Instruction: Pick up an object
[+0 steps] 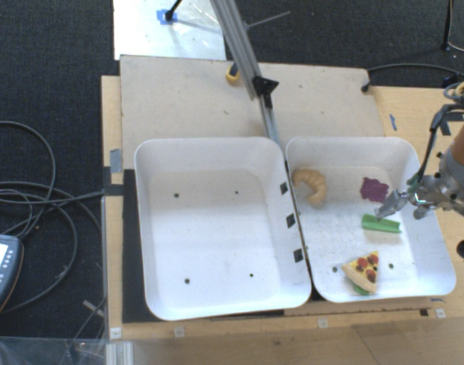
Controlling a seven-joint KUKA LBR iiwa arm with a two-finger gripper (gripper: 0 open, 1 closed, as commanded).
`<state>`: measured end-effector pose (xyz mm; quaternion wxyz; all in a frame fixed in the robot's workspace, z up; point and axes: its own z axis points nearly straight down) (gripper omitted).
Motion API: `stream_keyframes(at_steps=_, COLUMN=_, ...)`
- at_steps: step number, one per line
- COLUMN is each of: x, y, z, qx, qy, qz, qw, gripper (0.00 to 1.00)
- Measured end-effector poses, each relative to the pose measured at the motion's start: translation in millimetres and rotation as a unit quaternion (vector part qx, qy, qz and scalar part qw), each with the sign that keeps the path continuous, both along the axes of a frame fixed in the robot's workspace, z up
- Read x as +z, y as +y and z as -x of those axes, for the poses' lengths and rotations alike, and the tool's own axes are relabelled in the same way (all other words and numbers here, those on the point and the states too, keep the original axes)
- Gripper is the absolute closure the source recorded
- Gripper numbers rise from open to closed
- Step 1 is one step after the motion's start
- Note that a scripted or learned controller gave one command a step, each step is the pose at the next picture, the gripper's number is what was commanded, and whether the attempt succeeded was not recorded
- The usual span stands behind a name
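Objects for picking all lie in the right bin (426, 166): a tan croissant (311, 184), a purple grape bunch (373, 189), a green bar (381, 223) and a pizza slice (362, 271). Taking the green bar as the landmark, the grape bunch sits just behind it and slightly left, close but apart; the croissant lies well to its left and farther back, near the wall shared with the left bin (152, 204); the pizza slice lies in front of it and a little left, near the bin's front wall, its crust end pointing forward. The gripper (390, 206) reaches in from the right and hangs just above the right end of the green bar, tilted, its metal tip toward the bar. Whether the jaws are spread or pressed together cannot be told from this angle, and nothing is visibly between them. The arm (459, 175) extends off to the bar's right, over the bin's rim. A grey pole (239, 40) rises well behind the bar, over the bench (179, 97)
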<state>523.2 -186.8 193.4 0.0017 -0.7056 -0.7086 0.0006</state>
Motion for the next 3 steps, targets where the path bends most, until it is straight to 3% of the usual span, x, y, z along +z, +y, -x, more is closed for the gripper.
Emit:
stream_keyframes(at_steps=1, x=2, y=0, z=-1, qx=0.0, qy=-0.002, qz=0.0006, qw=1.0, gripper=0.0)
stream_keyframes(at_steps=3, x=-103, y=-10, z=-2, qx=-0.002, qy=-0.002, qz=0.0014, qw=1.0, gripper=0.0)
